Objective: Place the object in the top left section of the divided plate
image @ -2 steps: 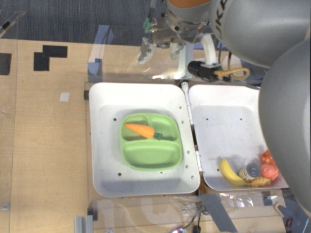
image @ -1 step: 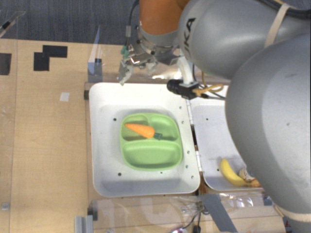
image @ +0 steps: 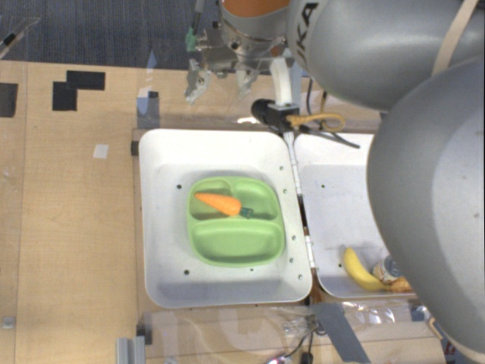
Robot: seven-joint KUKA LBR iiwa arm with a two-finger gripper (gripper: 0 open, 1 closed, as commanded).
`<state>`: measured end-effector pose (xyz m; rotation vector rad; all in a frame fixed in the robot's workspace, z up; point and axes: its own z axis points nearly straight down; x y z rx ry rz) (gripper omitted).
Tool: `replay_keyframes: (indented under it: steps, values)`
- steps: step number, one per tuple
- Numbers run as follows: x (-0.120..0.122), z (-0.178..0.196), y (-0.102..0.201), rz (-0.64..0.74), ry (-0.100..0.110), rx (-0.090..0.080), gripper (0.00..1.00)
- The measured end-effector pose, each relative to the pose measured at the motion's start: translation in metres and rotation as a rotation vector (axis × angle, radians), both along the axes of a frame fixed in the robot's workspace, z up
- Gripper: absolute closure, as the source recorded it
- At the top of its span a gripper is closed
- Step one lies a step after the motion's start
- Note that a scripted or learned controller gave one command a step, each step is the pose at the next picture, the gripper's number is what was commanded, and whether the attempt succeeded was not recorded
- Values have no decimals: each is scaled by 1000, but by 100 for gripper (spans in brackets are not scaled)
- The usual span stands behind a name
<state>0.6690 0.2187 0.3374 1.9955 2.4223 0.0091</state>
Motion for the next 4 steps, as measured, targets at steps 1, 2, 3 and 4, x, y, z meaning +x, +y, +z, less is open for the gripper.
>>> replay_keyframes:
  steps: [1,2,3,4]
  values:
    - [0,38,-8,-210,1,1,0]
    - [0,101,-58,-270,-1,2,0]
    - [0,-15,-5,-90,3,0,0]
    - [0,-93,-2,-223,4,1,0]
